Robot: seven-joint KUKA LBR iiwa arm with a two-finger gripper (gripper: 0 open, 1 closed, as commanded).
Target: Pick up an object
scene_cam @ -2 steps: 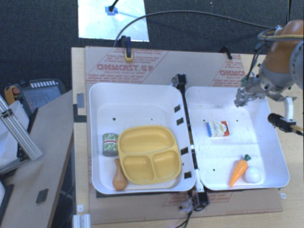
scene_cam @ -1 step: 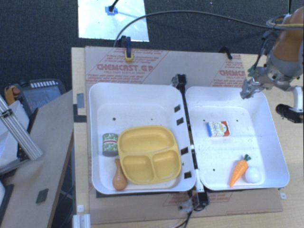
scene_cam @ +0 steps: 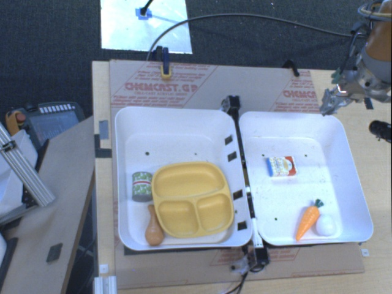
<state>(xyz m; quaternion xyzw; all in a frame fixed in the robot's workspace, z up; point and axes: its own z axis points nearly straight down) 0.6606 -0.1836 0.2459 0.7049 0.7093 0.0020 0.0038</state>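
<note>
While the gripper (scene_cam: 331,100) hangs over the far right corner of the right bin (scene_cam: 349,158), at the rim, it carries nothing that can be seen, and whether it is apart or together cannot be told. Inside that bin a small white packet (scene_cam: 281,166) lies near the middle, and a toy carrot (scene_cam: 308,222) rests just beside a white egg (scene_cam: 325,225) at the near edge. Across the divide, the left bin (scene_cam: 141,127) holds a yellow divided plate (scene_cam: 192,198), a green can (scene_cam: 142,185) and a tan wooden piece (scene_cam: 154,226).

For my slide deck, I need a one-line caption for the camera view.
The hand hangs over the right bin's far corner; carrot, white ball and small packet lie inside.
</note>
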